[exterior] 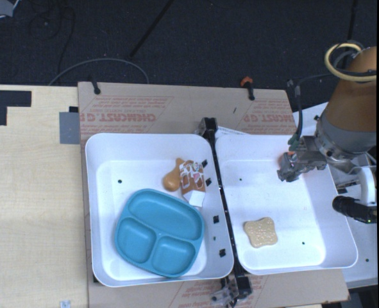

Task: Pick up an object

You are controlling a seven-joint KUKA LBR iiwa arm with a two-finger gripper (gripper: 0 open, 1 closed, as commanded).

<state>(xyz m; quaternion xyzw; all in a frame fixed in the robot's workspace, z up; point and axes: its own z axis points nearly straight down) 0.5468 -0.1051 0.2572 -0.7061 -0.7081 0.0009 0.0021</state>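
Note:
My gripper (290, 169) hangs over the upper right part of the right bin (317, 252), above its bare floor. A tan cookie-shaped piece (261, 231) lies on that bin's floor, below and to the left of the gripper. In the left bin (102, 165) rests a blue divided plate (159, 232). Just above the plate sit an orange pear-like toy (172, 179) and a small brown-and-white packet (192, 177), touching each other near the divider.
A black rail (216, 191) divides the two bins. Both bins stand on a cardboard sheet (176, 111). The pale bench top (29, 197) stretches to the left. Cables cross the dark floor behind.

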